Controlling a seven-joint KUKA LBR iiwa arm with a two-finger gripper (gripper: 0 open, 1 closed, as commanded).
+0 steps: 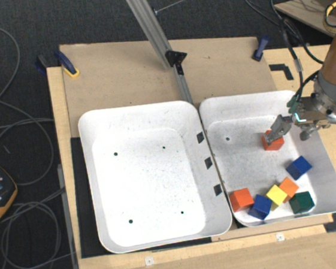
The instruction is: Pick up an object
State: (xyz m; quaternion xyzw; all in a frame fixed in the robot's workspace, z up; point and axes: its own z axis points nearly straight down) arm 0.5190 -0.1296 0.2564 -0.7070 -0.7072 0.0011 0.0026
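Gripper (292,126) hangs over the right bin's (237,108) far right side, fingers spread, one tip touching a red-orange block (273,142) but not pinching it, apparently lined up for a grab. Other blocks crowd the near right corner.

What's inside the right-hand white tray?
The right tray holds seven blocks: a red-orange one by the claw, plus two blue, two orange, a yellow and a green clustered at the near edge. The arm covers its far right rim.
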